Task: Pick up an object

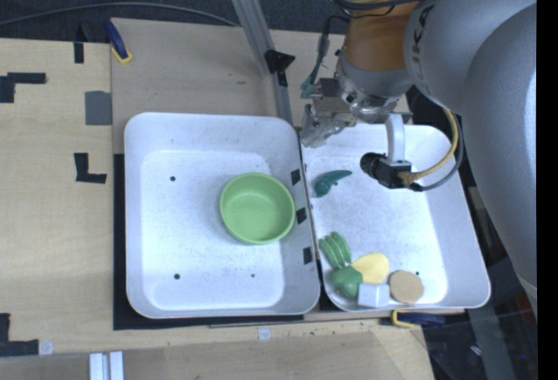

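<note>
Right bin point(453, 256); arm point(471, 30) hides corner.

Even, fairly bright overhead light washes the two white bins point(139, 221), with mild glare along their rims. Shadows are soft and short. The arm point(488, 64) looms large and slightly blurred at the right; overall sharpness is modest and grainy.

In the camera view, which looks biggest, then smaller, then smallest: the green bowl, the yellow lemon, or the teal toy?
1. green bowl, clearly biggest.
2. yellow lemon and teal toy look about alike, too close to rank.
</note>
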Available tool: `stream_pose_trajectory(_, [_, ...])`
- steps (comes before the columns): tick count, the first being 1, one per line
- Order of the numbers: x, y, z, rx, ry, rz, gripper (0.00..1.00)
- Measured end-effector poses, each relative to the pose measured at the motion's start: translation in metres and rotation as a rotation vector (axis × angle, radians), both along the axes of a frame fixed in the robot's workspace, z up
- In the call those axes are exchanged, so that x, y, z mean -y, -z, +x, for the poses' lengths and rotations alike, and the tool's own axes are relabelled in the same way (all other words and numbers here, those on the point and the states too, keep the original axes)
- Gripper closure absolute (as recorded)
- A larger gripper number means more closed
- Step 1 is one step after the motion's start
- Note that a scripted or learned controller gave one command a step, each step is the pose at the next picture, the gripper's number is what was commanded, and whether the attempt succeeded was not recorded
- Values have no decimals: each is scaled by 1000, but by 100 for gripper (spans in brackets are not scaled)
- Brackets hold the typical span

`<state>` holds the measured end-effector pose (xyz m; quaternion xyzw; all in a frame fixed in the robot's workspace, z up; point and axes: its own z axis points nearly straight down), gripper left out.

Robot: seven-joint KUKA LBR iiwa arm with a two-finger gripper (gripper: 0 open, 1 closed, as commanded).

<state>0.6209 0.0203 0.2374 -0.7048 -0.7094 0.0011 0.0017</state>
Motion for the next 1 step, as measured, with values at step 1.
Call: stream_pose_trajectory(1, [-51,16,-7,0,0,0,100])
